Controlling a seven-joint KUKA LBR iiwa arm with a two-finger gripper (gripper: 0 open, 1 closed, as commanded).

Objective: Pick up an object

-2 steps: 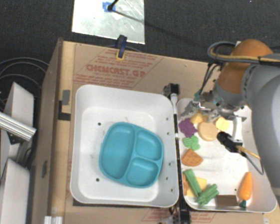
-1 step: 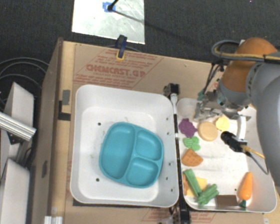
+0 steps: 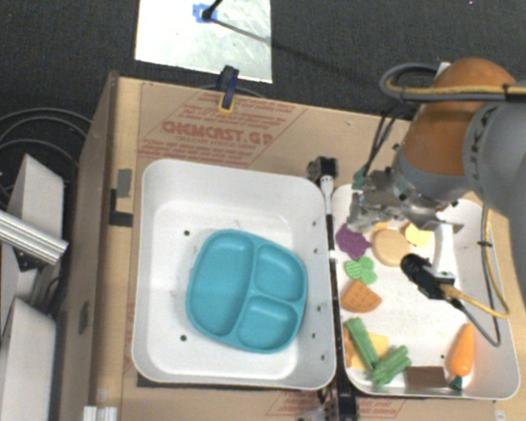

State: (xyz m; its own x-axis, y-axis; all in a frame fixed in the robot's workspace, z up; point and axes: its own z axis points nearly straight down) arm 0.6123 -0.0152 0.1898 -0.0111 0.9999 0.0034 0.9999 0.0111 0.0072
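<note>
Gripper: the gripper (image 3: pixel 369 210) hangs low over the far left corner of the right bin (image 3: pixel 501 372), on the grey arm coming in from the right. From where I stand I cannot tell whether it is open or closed, and I see nothing held in it.

Likely target: the purple piece (image 3: pixel 349 239) lies just beside the gripper on the bin floor, close to the wall shared with the left bin (image 3: pixel 160 240). I would guess this is the one it goes for.

Neighbours: a tan round piece (image 3: pixel 388 246) sits just to its right. A small green leaf (image 3: pixel 361 270) lies just in front of it, with an orange slice (image 3: pixel 360 297) beyond that.

Handling: it looks like toy food, so probably light, stiff and smooth. It should not break, but it could skid or pop out of a pinch.

Where to hold: across its narrow middle, squarely from above. The bin wall leaves little room on the left side.

Risk: the tan round piece is crowded so near that it may get nudged or caught as well.

Easier picks: the carrot (image 3: pixel 461 348) lies well apart by the right rim. The green sticks (image 3: pixel 374 354) lie near the front edge.

Left bin: it holds a blue divided plate (image 3: pixel 246 291), broad and flat, a poor shape to pinch.
</note>
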